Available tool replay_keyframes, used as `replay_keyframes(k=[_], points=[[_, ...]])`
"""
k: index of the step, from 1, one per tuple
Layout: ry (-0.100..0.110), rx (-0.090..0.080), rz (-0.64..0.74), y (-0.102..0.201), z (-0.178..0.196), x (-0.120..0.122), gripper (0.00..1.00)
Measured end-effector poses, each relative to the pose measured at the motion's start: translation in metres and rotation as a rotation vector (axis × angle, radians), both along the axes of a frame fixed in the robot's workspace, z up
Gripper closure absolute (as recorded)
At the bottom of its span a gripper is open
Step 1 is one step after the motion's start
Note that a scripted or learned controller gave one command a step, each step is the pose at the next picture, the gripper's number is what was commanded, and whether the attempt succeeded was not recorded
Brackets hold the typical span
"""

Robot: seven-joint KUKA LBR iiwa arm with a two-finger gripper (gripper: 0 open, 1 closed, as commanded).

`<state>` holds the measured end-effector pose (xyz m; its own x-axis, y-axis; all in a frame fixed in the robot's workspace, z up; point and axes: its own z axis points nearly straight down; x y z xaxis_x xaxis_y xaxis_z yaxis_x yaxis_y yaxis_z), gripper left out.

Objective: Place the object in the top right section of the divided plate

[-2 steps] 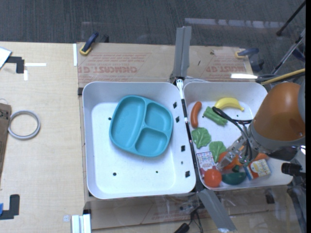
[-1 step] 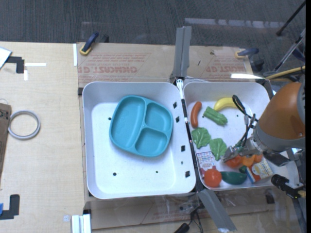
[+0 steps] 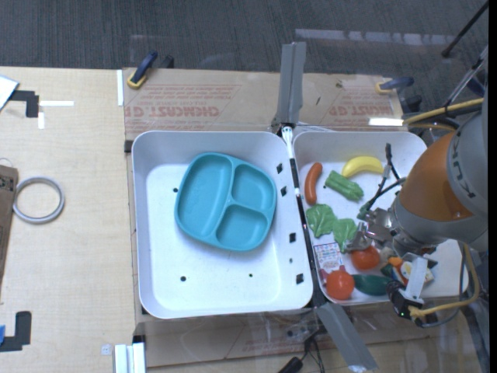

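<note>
Here the arm's hand point(image 3: 363, 238) sits low in the right bin, grip state impossible to tell; the teal three-section divided plate point(image 3: 226, 201) lies well to its left.

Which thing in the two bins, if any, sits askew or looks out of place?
The blue divided plate lies rotated in the left bin, its edges not square to the walls. The toy foods are heaped loosely in the right bin.

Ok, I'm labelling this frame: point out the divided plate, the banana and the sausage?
divided plate point(image 3: 203, 200): camera view, floor of its large section.
banana point(image 3: 362, 165): camera view, middle of its curve.
sausage point(image 3: 312, 183): camera view, mid-length.
</note>
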<state>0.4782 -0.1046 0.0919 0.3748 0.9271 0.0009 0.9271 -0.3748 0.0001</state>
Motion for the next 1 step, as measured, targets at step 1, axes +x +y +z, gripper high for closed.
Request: replay_keyframes(k=[1], points=[[0.000,-0.001,-0.135,0.0076,-0.0002,-0.0003,1.00]])
